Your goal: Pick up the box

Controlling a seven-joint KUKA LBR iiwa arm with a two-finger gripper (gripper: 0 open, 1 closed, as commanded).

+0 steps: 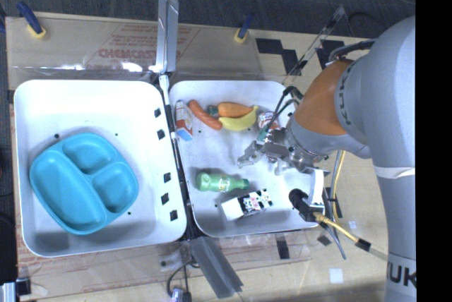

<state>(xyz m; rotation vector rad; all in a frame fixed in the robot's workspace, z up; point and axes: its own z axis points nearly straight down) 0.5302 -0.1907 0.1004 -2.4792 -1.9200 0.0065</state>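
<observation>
Just past the bottle (221, 183), toward the bin's (212, 226) near rim, lies the box (246, 204), long axis roughly side to side. Gripper (256, 152) hangs up and right of the bottle, box below-left of it; nothing held, can't tell its opening.

Box (246, 205) lies in the right bin (212, 226), just beside the bottle (220, 183)

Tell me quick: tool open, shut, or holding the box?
Tool: cannot be told whether open or shut. It is over the right bin, apart from the box, which lies near the bin's front wall beside the green bottle.
</observation>
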